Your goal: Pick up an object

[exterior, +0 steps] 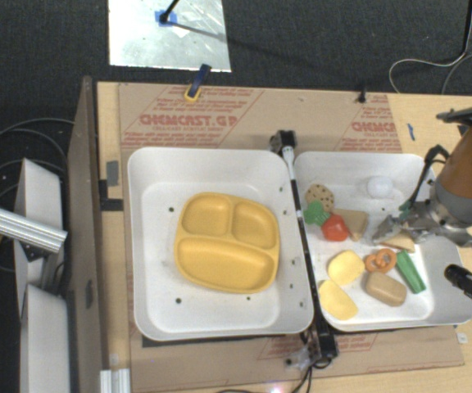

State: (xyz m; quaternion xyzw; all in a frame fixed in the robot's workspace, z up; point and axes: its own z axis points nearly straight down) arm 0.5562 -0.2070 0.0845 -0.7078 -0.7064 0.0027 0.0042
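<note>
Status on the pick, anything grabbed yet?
Done: the arm has reached into the right bin, with the gripper low among the toy food near the pretzel and tan wedge. In hand: nothing visible between its fingers. Left: grasp and lift. The yellow divided tray sits in the left bin.

The arm (469, 174) is cut off by the right edge, so only its wrist end shows. The gripper (393, 228) is small and blurred, its tips lost among the toys. A pale wedge (400, 243) lies partly hidden under it. The white round thing (378, 187) barely stands out from the bin (359, 169).
</note>
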